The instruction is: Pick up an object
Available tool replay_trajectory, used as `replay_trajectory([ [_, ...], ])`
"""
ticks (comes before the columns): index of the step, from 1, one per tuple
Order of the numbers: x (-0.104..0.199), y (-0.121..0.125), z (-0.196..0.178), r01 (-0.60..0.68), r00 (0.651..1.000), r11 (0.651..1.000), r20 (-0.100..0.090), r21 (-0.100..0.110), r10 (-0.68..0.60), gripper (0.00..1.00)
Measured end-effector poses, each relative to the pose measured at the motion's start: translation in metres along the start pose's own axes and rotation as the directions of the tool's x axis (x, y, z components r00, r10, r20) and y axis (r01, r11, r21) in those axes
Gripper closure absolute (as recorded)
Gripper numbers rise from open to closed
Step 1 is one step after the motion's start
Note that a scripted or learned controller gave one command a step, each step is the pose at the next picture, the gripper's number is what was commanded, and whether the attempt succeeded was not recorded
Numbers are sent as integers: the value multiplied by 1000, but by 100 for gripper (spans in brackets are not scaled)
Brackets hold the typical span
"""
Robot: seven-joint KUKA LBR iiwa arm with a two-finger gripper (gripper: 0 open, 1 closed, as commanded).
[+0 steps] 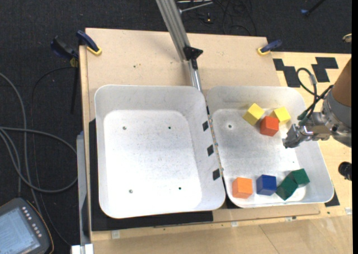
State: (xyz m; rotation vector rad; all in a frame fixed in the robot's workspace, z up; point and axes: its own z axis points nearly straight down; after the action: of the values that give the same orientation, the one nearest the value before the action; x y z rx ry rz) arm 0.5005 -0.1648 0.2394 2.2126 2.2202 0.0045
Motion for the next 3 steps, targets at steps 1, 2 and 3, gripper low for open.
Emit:
replay_trajectory([
  [1, 58, -1, 9, 5, 1000, 1000, -5, 8, -5, 100],
  [2, 111, 0, 18, 5, 1000, 1000, -5, 8, -5, 100],
  [3, 164, 4, 25, 5, 1000, 1000, -5, 9, -5, 100],
])
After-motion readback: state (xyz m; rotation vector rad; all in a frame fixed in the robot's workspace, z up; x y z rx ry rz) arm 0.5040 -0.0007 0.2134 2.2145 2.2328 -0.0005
